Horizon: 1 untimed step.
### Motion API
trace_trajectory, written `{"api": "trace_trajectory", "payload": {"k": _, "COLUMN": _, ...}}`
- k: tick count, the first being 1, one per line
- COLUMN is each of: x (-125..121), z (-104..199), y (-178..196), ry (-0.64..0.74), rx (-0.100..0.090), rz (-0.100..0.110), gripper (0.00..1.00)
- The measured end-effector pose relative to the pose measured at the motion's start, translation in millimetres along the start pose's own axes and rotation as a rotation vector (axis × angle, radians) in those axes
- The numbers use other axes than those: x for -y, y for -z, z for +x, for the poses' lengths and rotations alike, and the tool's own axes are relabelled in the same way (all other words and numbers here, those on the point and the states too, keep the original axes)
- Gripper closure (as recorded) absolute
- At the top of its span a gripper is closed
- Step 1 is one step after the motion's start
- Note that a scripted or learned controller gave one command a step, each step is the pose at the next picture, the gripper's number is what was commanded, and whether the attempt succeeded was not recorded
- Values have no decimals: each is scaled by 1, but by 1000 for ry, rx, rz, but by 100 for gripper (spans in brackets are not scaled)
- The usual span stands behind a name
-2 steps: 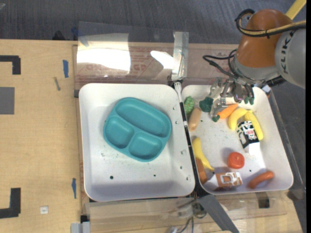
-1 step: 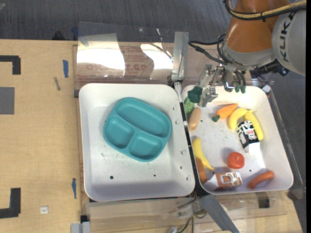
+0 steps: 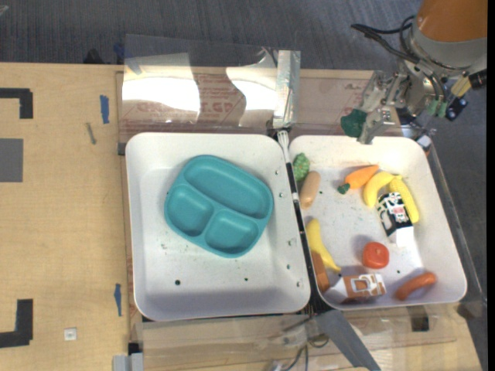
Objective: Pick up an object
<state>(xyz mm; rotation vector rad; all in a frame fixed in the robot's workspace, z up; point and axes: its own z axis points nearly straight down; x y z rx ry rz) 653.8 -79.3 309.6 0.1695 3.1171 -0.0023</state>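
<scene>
Your arm comes in from the top right, orange band up in the corner, and the gripper (image 3: pixel 370 126) sits over the far rim of the right bin (image 3: pixel 445 207), roughly at its far-left corner. There's a dark green object (image 3: pixel 354 122) right at the tip of the fingers — it looks like it's between them, but the wrist clutter and cables make it hard to read, so you can't really tell if the fingers are clamped on it or just next to it.

Right bin holds the rest of the toy food. Near the far-left side you've got a small green leafy piece (image 3: pixel 300 165) with a tan sausage-shaped piece (image 3: pixel 308 188) just below it, both hugging the divider. Toward the middle is an orange carrot (image 3: pixel 359 177) with a dark green top, touching a bunch of yellow bananas (image 3: pixel 390 194). A black-and-white carton (image 3: pixel 395 211) lies on those bananas. Below that sits a red tomato (image 3: pixel 375 254). Along the left wall there's another yellow banana (image 3: pixel 319 245), and at the near edge a brown-and-white packet (image 3: pixel 361 285) and a red-orange sausage (image 3: pixel 416 285) — well apart from the gripper.

Left bin (image 3: pixel 155 277) has a teal divided plate (image 3: pixel 220 205) lying flat, three compartments, turned at an angle.

Beyond the bins a clear plastic sheet (image 3: pixel 193 91) stands on the bench (image 3: pixel 54 207), catching glare.
</scene>
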Motion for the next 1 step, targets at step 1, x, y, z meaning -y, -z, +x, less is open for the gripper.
{"api": "trace_trajectory", "payload": {"k": 1, "x": 34, "z": 0, "y": -175, "ry": -22, "rx": -35, "rz": -1, "gripper": 100}}
